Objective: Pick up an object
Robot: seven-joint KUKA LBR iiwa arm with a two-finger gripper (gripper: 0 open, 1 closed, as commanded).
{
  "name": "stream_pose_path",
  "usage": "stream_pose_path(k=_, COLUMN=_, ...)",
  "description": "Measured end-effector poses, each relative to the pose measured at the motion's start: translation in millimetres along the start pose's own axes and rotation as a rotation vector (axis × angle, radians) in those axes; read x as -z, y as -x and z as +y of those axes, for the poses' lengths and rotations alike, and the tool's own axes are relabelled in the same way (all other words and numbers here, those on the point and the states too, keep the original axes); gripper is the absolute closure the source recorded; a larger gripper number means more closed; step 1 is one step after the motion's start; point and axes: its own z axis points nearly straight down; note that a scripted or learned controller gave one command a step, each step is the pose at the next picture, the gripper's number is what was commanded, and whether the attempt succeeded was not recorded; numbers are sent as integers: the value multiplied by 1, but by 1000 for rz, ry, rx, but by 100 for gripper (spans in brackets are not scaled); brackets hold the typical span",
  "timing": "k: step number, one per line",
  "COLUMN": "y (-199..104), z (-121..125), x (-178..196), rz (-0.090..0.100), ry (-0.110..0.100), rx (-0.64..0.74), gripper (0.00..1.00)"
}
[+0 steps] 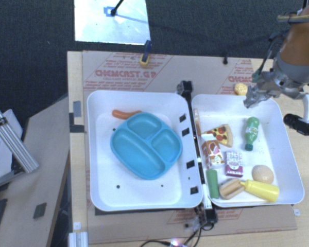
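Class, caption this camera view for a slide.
Claw over right bin's far edge, toy food inside; blue plate in left bin.

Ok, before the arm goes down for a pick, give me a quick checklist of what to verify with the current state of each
1. Gripper above the right white bin: ok, over its upper rim.
2. Gripper free of a load: cannot tell.
3. Nearest target, the green plastic bottle, lies apart from its neighbours: ok.
4. Yellow squeeze bottle free for a clean grasp: not ok, touching the toy hot dog.
5. Blue divided plate out of the path: ok, in the left white bin.
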Motion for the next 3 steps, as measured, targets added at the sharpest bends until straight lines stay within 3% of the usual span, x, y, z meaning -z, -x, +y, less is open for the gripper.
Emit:
stream_pose_path(k=2, y=-78, z=-33, x=9, rz=1, ry=-4, rx=2, gripper=100)
stream_pose_path(k=3, y=-79, z=-41, x=7, rz=0, ry=-4, rx=-3, gripper=100)
